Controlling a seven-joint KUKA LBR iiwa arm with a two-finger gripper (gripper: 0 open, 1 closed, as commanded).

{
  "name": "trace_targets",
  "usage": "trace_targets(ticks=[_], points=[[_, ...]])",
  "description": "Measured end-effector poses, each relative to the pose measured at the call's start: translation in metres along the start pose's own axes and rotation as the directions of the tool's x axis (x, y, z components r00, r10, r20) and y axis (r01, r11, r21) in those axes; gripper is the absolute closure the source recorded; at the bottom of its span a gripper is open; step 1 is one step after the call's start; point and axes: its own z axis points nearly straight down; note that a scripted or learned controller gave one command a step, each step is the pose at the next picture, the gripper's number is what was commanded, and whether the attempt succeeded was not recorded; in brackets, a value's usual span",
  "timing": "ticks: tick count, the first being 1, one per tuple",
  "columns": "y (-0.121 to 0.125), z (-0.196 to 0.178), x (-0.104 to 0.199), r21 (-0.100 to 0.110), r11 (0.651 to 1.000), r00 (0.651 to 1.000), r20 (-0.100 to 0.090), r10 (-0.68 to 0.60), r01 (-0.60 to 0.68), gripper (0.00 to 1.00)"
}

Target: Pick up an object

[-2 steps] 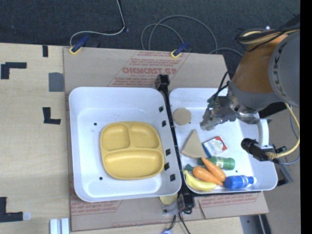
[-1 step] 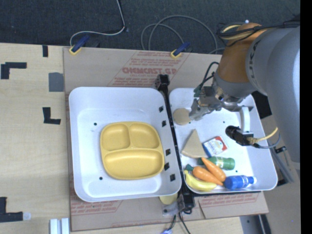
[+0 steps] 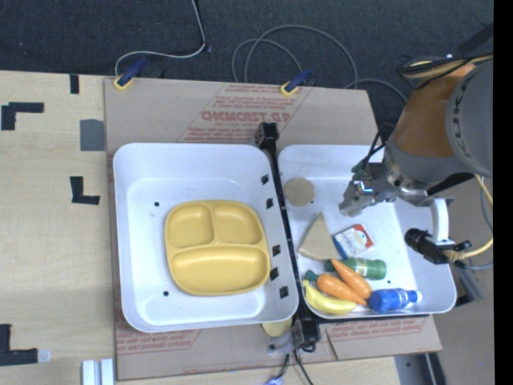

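The right bin [image 3: 321,157] holds a tan round disc [image 3: 300,192], a tan wedge [image 3: 319,238], a small red-and-white carton [image 3: 353,241], a green bottle [image 3: 367,268], an orange carrot [image 3: 346,279], a yellow banana [image 3: 327,301] and a blue bottle [image 3: 393,299]. My gripper [image 3: 357,198] hangs over the upper middle of that bin, right of the disc and above the carton. Nothing shows between its fingers. The grey arm with its orange band [image 3: 429,123] comes in from the right.
The left bin [image 3: 136,215] carries a yellow divided plate [image 3: 216,245]. A black divider clip [image 3: 268,135] sits between the bins. Cables loop over the dark floor behind the cardboard sheet [image 3: 232,107]. A black handle-like part [image 3: 425,245] juts over the right bin's edge.
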Motion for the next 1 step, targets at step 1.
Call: trace_targets(ticks=[1], points=[[0.0076, 0.0071, 0.0407, 0.000, 1.000, 1.000, -0.002, -0.008, 0.008, 1.00]])
